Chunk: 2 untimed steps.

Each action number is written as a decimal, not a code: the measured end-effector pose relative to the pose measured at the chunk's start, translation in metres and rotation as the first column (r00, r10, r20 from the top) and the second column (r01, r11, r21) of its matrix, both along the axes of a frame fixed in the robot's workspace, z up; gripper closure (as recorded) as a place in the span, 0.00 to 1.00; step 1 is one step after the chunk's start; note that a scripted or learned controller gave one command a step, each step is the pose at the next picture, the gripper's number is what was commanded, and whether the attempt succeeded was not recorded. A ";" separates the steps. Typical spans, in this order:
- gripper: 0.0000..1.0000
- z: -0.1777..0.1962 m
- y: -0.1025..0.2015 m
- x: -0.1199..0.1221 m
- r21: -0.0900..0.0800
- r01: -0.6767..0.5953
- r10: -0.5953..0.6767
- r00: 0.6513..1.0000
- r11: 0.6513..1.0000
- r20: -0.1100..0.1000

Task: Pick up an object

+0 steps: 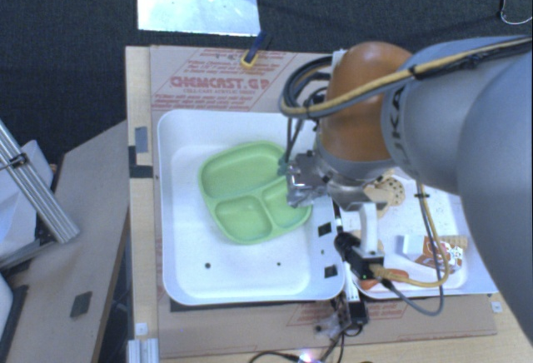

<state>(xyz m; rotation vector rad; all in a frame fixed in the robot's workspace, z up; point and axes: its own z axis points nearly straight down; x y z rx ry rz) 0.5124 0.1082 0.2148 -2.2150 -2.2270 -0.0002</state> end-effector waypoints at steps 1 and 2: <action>1.00 0.000 0.004 0.000 0.000 -0.001 0.001 1.000 1.000 0.001; 1.00 0.005 0.001 0.012 0.000 0.000 0.000 1.000 1.000 0.002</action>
